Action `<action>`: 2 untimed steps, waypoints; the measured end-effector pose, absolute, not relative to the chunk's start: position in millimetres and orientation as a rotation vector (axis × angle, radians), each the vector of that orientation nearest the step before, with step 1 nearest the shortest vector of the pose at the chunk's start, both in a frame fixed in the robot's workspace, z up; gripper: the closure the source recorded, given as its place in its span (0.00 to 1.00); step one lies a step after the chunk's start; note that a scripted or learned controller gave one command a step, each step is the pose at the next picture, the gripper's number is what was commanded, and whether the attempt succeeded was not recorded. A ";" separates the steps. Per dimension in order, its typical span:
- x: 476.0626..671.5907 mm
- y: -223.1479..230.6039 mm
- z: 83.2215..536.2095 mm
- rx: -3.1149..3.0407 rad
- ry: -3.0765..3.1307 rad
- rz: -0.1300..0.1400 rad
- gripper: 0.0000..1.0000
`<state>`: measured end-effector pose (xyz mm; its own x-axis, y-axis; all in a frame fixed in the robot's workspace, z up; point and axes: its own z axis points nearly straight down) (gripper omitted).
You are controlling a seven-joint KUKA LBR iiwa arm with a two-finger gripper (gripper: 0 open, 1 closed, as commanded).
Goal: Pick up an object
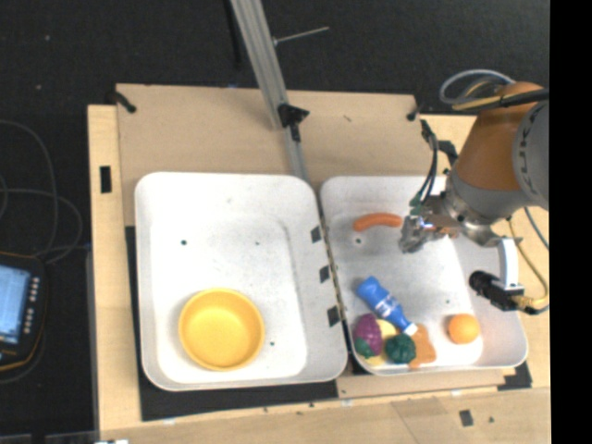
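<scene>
A tan tabletop (pixel 213 137) is sitting on a dark floor (pixel 111 26), carrying two white bins side by side and leaving bare board along its far and left edges. A grey pole (pixel 264 54) is slanting in from the far side down to the gap between the bins. At the left edge a screen (pixel 17 308) with cables is lying on the floor.

The left bin (pixel 231 220) is lying mostly open, with a yellow bowl (pixel 220 328) resting in its near left part, close to the near wall.

The arm (pixel 495 165) is reaching in from the right over the right bin (pixel 388 197), its jaws (pixel 413 237) hanging above the far half of that bin; whether they are released or clenched cannot be told.

An orange sausage (pixel 376 221) is lying just left of the jaws, apart from them. A blue bottle (pixel 384 305) is lying tilted near the bin's middle. A purple piece (pixel 367 333), a green piece (pixel 400 349) and a carrot (pixel 424 343) are crowding against the near wall. An orange (pixel 462 328) is sitting alone near the right wall. The bin's centre and far left corner are staying open.
</scene>
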<state>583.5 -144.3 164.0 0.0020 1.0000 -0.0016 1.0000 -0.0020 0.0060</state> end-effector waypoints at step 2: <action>589.1 -101.7 226.8 2.212 2.228 0.005 1.00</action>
